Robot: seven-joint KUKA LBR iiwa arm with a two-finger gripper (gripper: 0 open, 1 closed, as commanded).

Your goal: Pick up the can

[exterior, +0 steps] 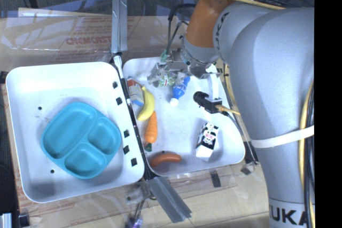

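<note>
on the table's right bin (235,153) the gripper (170,75) hovers at the far corner, its opening hard to tell, and the can (134,92) by the banana (146,105) wants a slow, centred descent.

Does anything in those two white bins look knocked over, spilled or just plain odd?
Nothing looks spilled or broken. The right bin is simply a jumble: a banana, carrot and sausage lie loose, a small cow-patterned carton lies tilted, and a blue-capped bottle lies below the gripper. The left bin holds a blue divided tray, set at an angle.
</note>
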